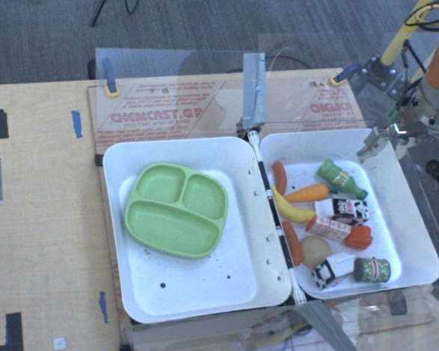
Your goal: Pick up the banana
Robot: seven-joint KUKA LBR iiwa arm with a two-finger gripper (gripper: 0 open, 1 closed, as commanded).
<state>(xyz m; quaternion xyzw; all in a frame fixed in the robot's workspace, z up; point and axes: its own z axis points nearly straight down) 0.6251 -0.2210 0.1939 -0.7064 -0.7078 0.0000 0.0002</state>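
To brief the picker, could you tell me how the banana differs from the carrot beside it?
The banana is yellow and curved; the carrot is orange and straight. The banana runs diagonally down-right; the carrot lies nearly level. Both lie in the right bin, apparently touching.

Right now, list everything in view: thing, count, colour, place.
left bin: 1, white, left of bench
divided plate: 1, green, in left bin
right bin: 1, white, right of bench
banana: 1, yellow, right bin, left side
carrot: 1, orange, beside banana
bottle: 1, green, right bin, upper part
potato: 1, tan, right bin, lower part
jar: 1, green-labelled, right bin, lower right
gripper: 1, grey, above right bin's upper right corner
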